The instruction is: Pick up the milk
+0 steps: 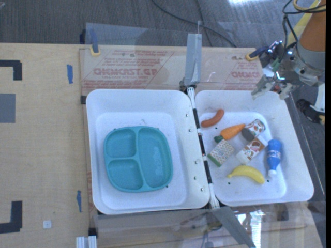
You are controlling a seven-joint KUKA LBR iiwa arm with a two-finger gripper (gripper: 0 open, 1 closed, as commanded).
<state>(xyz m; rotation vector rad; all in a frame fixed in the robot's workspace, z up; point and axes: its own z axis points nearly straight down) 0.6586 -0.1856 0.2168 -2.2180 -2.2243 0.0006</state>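
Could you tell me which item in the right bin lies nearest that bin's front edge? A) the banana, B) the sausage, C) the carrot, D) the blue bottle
A: the banana lies lowest in the right bin, nearer the front edge than the blue bottle beside it, while the carrot and sausage sit further back.

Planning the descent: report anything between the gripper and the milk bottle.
Nothing visible covers the milk bottle or lies between it and the gripper, over the right bin's far edge. A small carton lies close on its left, a banana near its near end.
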